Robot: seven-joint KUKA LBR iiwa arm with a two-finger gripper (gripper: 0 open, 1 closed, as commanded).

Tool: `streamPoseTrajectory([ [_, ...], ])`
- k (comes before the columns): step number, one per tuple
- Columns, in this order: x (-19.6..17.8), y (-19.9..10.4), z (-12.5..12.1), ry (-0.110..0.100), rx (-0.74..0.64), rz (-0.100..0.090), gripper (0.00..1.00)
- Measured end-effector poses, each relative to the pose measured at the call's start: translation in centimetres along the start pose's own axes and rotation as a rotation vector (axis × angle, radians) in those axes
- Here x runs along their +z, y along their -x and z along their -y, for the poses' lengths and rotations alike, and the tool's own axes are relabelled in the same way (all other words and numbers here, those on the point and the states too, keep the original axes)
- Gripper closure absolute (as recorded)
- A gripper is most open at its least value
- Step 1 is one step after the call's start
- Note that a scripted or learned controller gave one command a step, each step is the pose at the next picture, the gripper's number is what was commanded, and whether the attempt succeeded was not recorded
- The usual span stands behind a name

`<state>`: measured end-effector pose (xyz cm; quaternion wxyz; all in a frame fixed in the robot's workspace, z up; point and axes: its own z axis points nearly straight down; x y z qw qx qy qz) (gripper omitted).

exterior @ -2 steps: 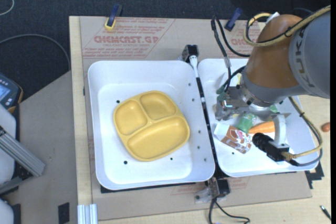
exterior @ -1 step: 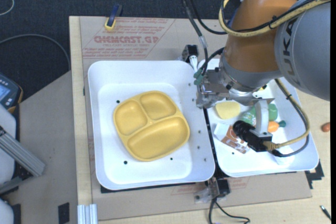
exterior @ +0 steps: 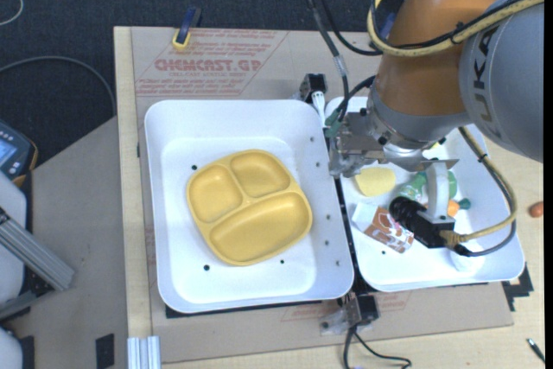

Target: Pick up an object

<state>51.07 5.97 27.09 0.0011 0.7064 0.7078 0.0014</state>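
Gripper (exterior: 356, 158) sits low at the right bin's (exterior: 408, 269) left edge. The wrist covers it, so can't tell if it's open, closed or holding anything. Pale yellow piece (exterior: 374, 181) just beside it, brown packet (exterior: 388, 231) and green-white item (exterior: 437, 186) near. Yellow divided plate (exterior: 249, 205) in left bin (exterior: 173, 151).

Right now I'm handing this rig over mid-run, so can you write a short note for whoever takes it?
Gripper: low over the right bin, near its left wall; I cannot tell whether it grips anything.
Things: the yellow divided plate lies in the left bin. The pale yellow piece, brown packet and green-white item lie in the right bin, close to the gripper.
Done: no object visibly lifted.
Left: grasp one object and raise it.
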Motion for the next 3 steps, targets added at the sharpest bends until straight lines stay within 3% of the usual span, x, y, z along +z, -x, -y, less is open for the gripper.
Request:
streamPoseTrajectory([
  [1, -13.3, 0.0, 3.1, 0.013, -0.001, -0.003, 1.0],
  [2, -12.5, -1.2, 3.1, -0.003, 0.001, 0.0, 1.0],
  [3, -17.5, -5.4, 3.0, 0.004, -0.003, -0.002, 1.0],
])
